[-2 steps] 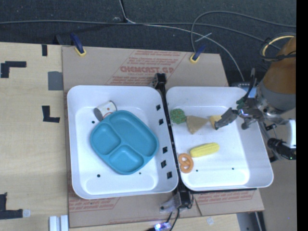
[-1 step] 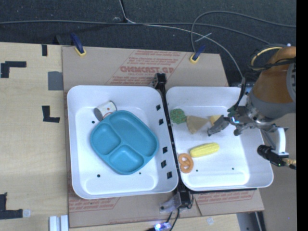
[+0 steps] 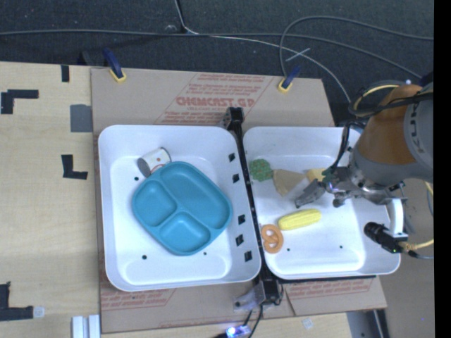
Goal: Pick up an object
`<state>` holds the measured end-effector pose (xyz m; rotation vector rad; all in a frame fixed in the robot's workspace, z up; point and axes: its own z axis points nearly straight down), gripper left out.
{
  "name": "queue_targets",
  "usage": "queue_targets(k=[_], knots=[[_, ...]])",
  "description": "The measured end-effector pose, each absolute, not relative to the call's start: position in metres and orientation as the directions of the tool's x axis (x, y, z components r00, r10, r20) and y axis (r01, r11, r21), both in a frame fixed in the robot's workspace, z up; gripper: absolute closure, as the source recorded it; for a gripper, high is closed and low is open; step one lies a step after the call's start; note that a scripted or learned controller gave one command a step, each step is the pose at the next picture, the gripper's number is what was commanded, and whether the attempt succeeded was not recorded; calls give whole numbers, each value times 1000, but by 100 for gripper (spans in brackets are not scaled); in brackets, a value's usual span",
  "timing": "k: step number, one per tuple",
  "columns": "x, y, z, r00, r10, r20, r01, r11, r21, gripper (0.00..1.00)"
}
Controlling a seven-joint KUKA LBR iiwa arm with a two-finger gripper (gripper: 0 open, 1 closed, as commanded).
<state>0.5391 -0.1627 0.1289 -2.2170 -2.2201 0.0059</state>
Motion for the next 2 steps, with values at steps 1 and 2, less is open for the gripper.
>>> queue_targets(k=[1,2], knots=[[539,-162,83,-2,1000,-2,1000,2,-1,0],[540,-163,96,-2,1000,-4,1000,2,3,100]])
